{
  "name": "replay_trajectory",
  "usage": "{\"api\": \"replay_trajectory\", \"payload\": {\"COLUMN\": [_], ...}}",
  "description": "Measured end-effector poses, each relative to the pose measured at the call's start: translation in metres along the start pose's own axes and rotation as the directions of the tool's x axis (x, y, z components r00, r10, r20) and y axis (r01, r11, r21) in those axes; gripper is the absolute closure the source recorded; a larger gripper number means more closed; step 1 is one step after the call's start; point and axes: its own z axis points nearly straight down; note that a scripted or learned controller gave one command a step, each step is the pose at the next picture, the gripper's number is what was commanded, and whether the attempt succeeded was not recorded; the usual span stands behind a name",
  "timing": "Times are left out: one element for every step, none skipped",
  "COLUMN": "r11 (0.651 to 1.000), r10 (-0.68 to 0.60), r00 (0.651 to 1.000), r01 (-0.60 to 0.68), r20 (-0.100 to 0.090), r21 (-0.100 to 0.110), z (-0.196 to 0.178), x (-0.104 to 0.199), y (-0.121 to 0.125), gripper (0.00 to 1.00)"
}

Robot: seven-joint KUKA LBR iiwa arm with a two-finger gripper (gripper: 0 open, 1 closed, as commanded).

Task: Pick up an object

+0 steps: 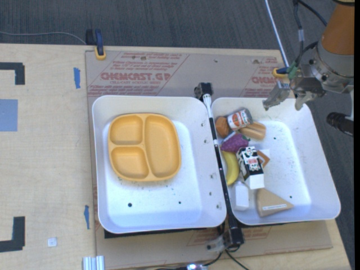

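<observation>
Two shallow white bins side by side on a cardboard sheet. Left bin [107, 204]: a yellow divided plate [144, 146] with three compartments, lying flat. Right bin [315, 167]: a cluster of toy food along its left wall, with a small can [239, 118], a bread roll [254, 131], a purple piece [234, 143], a banana [230, 168], a milk carton [251, 167] and a tan wedge [272, 203] nearest the front. Gripper [286, 99] poised over the right bin's far rim, fingers spread apart, nothing between them, well apart from the cluster
</observation>
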Motion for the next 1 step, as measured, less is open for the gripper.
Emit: {"api": "replay_trajectory", "payload": {"r11": [1.000], "r10": [0.000], "r00": [1.000], "r01": [0.000], "r20": [0.000], "r21": [0.000], "z": [0.1052], "x": [0.0189], "y": [-0.0005], "gripper": [0.00]}}
